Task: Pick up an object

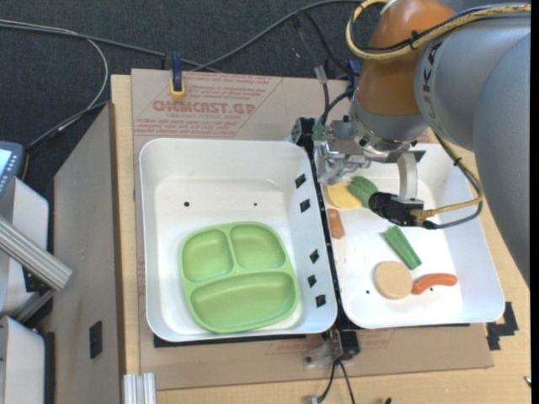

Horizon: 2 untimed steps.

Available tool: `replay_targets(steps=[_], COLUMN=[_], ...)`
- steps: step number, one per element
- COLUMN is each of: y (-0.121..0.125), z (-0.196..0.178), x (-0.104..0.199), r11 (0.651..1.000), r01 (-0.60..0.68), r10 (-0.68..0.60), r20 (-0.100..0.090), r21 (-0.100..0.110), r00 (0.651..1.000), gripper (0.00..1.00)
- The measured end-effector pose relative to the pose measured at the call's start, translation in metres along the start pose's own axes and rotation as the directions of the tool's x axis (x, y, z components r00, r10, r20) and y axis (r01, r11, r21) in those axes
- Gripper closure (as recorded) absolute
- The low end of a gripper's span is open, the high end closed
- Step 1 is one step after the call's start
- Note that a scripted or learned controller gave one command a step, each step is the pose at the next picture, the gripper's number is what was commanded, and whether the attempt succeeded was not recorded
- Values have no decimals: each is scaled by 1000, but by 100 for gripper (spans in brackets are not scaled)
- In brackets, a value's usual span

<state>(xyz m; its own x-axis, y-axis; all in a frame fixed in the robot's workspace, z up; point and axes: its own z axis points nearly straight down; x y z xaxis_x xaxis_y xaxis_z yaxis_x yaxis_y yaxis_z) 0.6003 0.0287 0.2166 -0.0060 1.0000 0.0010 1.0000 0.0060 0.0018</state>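
Observation:
My gripper (335, 168) hangs low over the far left corner of the right bin (472, 301), under the orange band of the arm (402, 32). Just below it lie a yellow piece (339, 197) and a short green piece (363, 188). A small orange-brown sausage shape (335, 223) rests against the bin's left wall. Nearer the front are a green stick (402, 247), a round tan disc (392, 279) and a red-orange curved piece (434, 282).
The left bin (160, 192) holds a green divided plate (240, 276) at its front. A black part with a yellow cable (397, 208) hangs off the arm over the right bin. The ridge between the bins (313, 234) stands just left of the gripper.

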Motion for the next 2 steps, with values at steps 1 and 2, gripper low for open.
replay_targets(steps=[1, 2], y=[30, 28], z=[-5, -5], x=[57, 53], r11=[1000, 1000], r01=[2, -4], r10=[-2, 4], r20=[-2, 0], r21=[-2, 2], r00=[1000, 1000], gripper=[100, 0])
